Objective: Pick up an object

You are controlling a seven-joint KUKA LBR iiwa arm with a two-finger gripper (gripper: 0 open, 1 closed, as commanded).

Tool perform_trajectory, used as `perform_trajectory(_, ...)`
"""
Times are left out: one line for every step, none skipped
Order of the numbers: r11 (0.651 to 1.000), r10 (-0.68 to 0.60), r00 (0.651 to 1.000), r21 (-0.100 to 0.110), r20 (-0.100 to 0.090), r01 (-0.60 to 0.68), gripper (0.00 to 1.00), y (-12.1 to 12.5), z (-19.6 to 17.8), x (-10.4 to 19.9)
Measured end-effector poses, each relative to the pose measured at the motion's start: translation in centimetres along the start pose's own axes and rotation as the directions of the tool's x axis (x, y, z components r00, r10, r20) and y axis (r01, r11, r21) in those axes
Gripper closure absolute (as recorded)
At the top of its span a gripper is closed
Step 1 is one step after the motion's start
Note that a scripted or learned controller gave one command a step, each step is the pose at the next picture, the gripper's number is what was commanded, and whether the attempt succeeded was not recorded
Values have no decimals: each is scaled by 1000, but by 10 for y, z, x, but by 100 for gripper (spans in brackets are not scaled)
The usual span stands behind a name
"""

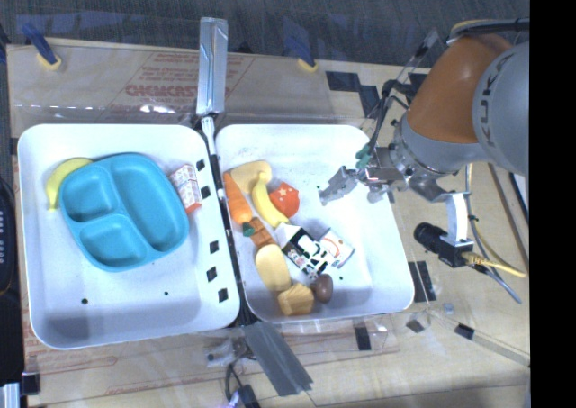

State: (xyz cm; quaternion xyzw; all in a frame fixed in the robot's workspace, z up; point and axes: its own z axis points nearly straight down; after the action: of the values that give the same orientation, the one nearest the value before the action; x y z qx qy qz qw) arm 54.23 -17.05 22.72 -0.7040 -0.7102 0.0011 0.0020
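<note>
Arm (pixel 468 104): grey with orange band, entering from the right, wrist over the right rim of the right bin (pixel 382 217).

Hand (pixel 340 186): positioned over the upper right part of the right bin's floor, pointing left. Fingers slightly parted, nothing between them. Clear of all objects, right of the cluster.

Right bin contents, grouped in the left half:
- Banana (pixel 261 188), curved, lying near the top of the cluster.
- Carrot (pixel 238 204), orange, along the left wall, beside the banana.
- Red tomato-like toy (pixel 283 200), touching the banana's right side.
- Black-and-white packet (pixel 315 251), tilted, below the tomato-like toy.
- Yellow rounded toy (pixel 271 266), left of the packet.
- Tan block (pixel 295 300) and small brown rounded item (pixel 322 286), near the front wall.

Left bin (pixel 54 307) contents:
- Blue divided tray (pixel 124 210), tilted, in the upper half.
- Yellow banana-like piece (pixel 61 177), partly hidden under the tray's upper left edge.
- Small red-and-white carton (pixel 186 187), just beside the tray's right edge, near the dividing wall.

Both bins seated side by side on the counter (pixel 108 82).
</note>
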Motion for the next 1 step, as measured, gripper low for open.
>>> perform_trajectory(995,-98,995,7,-2,98,0,33,87,25)
